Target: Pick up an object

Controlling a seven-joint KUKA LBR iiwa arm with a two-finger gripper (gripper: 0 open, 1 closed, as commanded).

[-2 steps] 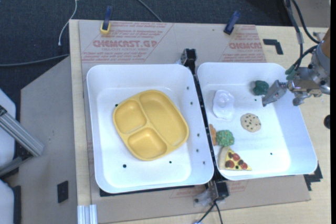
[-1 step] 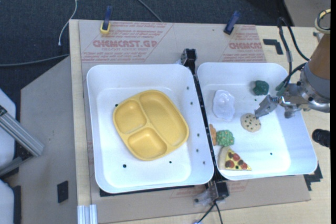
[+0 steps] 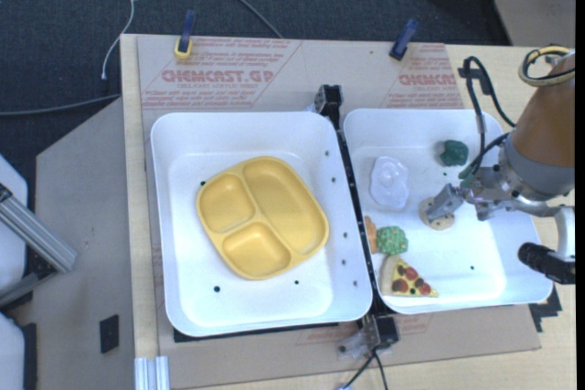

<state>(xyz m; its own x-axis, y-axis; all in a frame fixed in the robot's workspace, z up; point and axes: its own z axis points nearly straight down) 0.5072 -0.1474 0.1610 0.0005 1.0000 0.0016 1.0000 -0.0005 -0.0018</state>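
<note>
Dark carpet and loose cables frame a cardboard-topped bench [image 3: 228,73] carrying two white bins, and all the action sits in the right bin [image 3: 484,283]. Down at the pincer, the gripper [image 3: 446,204] is low over a small tan, cookie-like piece [image 3: 440,216], right at the piece and possibly touching it; whether the pincer stands apart or together I cannot tell from this slant, since the metal hardware blurs into the object. The risk from here, as I judge it: the piece looks flat and low, so a closing pinch may skid over its top or nudge it aside rather than trap it, and a lift could come up with nothing. Neighbours matter too: the pale translucent lump [image 3: 389,181] lies near to the left, the green broccoli piece [image 3: 392,239] near below (both close enough to get bumped in a sideways shove), the pizza slice [image 3: 409,279] lower in the bin, the dark green lump [image 3: 453,152] up by the far wall. Outward, the wrist angles leftward and down from the orange-banded arm [image 3: 548,128] entering from the right. Over in the left bin [image 3: 174,196], a yellow divided plate [image 3: 262,216] rests well apart.
</note>
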